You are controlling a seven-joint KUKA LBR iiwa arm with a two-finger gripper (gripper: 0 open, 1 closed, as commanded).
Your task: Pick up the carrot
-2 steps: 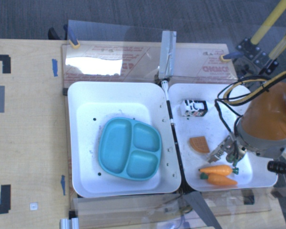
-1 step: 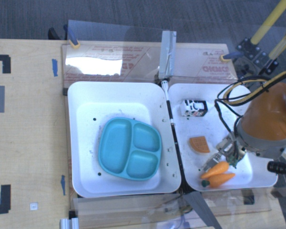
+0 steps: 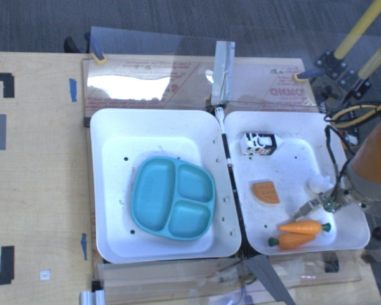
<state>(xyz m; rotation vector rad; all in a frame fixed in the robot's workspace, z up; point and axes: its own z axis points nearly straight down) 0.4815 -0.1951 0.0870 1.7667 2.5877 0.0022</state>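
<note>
An orange carrot (image 3: pixel 303 228) with a green end lies near the front right of the right bin (image 3: pixel 286 164). A second orange carrot-like piece (image 3: pixel 292 240) lies right beside it, toward the front wall, its green end pointing left. My gripper (image 3: pixel 312 206) reaches in from the right and sits just behind the carrots, a little apart from them, with nothing seen in it. The arm's wrist covers the bin's right rim.
The right bin also holds a tan wedge-shaped piece (image 3: pixel 265 192) at its middle and a black-and-white object (image 3: pixel 259 143) at the back. In the left bin (image 3: pixel 114 138) lies a blue divided plate (image 3: pixel 173 197). A clear panel stands behind both bins.
</note>
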